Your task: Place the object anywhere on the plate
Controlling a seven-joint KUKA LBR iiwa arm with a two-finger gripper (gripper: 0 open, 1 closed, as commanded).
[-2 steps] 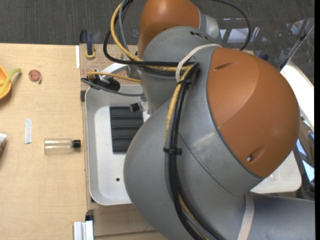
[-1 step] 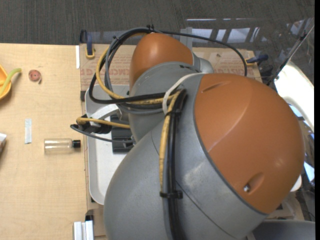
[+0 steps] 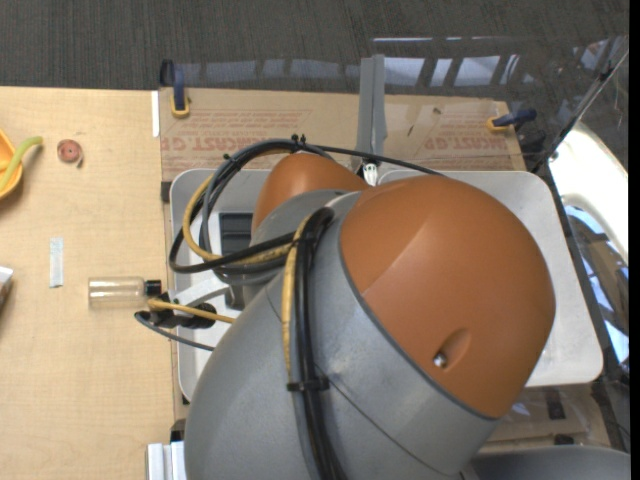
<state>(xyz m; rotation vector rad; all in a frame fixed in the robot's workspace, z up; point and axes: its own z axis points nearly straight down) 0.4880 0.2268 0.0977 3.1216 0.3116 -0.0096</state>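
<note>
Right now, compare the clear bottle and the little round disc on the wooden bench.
The clear bottle is see-through with a dark cap; the round disc is reddish and opaque. The bottle is longer and lies on its side; the disc lies flat. Both rest on the wooden bench, left of the bins.

The arm lies over both bins. On the bench, left of the bins: a bottle, a strip further left, a disc beyond.
</note>
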